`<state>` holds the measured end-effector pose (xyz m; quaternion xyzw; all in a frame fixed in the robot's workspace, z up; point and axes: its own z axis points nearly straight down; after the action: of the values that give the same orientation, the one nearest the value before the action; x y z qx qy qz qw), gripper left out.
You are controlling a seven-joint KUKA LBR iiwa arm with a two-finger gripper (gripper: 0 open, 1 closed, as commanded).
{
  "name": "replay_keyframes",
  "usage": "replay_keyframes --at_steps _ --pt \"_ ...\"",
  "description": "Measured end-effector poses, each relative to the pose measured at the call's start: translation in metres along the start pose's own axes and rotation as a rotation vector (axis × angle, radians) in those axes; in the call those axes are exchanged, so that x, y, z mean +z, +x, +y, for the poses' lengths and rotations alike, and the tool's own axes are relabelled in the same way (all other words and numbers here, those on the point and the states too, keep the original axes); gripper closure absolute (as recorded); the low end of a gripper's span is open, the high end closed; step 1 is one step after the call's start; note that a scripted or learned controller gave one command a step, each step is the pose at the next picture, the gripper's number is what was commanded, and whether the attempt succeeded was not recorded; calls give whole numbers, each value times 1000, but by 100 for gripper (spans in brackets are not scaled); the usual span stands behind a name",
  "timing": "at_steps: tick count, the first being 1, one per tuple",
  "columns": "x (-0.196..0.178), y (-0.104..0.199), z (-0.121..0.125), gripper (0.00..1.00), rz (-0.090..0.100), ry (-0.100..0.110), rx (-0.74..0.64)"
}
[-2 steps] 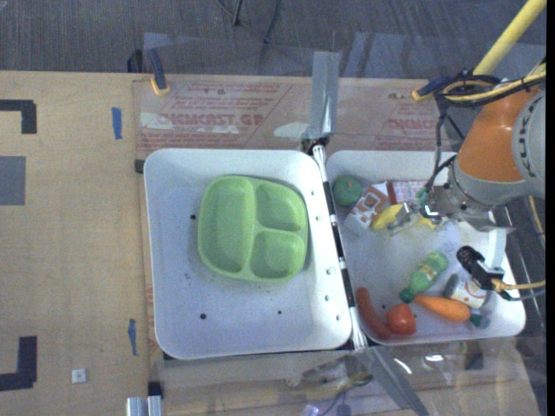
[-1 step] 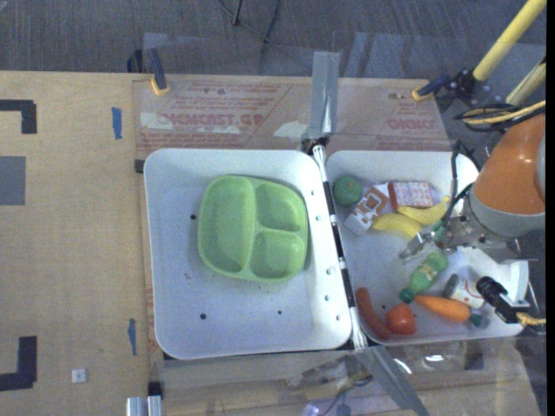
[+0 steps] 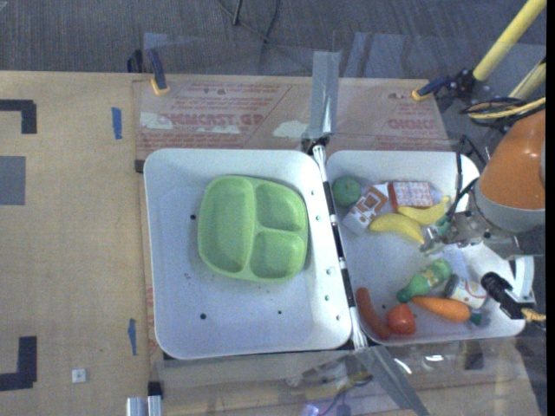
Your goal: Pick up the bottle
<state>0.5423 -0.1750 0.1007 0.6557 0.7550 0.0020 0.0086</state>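
In the right bin (image 3: pixel 408 341), a small white bottle (image 3: pixel 473 293) with a coloured label lies on its side near the right wall, just above the carrot (image 3: pixel 444 308). A green bottle-shaped toy (image 3: pixel 427 279) lies to its left. My gripper (image 3: pixel 442 234) hangs over the middle right of this bin, beside the right end of the yellow bananas (image 3: pixel 401 224) and up-left of the white bottle. Nothing shows in its grasp. The orange-banded wrist (image 3: pixel 513 185) hides part of the bin's right side.
The right bin also holds a green round fruit (image 3: pixel 347 189), two small cartons (image 3: pixel 368 204) (image 3: pixel 411 194), a red tomato (image 3: pixel 401 319) and a red sausage-like piece (image 3: pixel 370 312). In the left bin (image 3: pixel 169 258) lies a green divided plate (image 3: pixel 253 228).
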Motion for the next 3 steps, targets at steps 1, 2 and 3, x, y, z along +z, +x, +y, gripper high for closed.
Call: replay_keyframes --at_steps 1,2,3 --pt "0 0 0 0 0 0 0" --pt "10 25 -55 0 5 1 -235" --pt "-1 22 -53 100 -2 -7 -232"
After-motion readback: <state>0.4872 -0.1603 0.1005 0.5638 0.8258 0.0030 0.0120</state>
